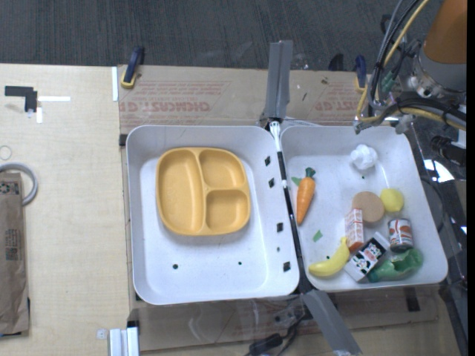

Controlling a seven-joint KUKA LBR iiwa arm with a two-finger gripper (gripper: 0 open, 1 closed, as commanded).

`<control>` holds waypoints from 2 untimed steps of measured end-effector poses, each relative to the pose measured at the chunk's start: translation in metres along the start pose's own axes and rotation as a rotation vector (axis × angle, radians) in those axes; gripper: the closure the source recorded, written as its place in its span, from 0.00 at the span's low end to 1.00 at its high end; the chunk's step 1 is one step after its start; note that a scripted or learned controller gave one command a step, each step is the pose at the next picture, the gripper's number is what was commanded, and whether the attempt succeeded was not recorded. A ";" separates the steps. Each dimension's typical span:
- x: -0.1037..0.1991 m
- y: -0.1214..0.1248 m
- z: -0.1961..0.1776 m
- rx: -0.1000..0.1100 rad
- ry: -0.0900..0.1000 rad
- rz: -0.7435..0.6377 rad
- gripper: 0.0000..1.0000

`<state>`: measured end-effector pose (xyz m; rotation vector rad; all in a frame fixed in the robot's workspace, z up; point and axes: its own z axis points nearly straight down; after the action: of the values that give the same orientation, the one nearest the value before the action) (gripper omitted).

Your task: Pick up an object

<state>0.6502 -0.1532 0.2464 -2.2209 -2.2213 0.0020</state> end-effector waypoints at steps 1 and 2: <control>0.004 -0.071 0.087 0.001 -0.001 -0.132 0.00; 0.030 -0.088 0.155 -0.001 -0.001 -0.354 0.00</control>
<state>0.5620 -0.1236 0.0914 -1.7959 -2.5780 0.0015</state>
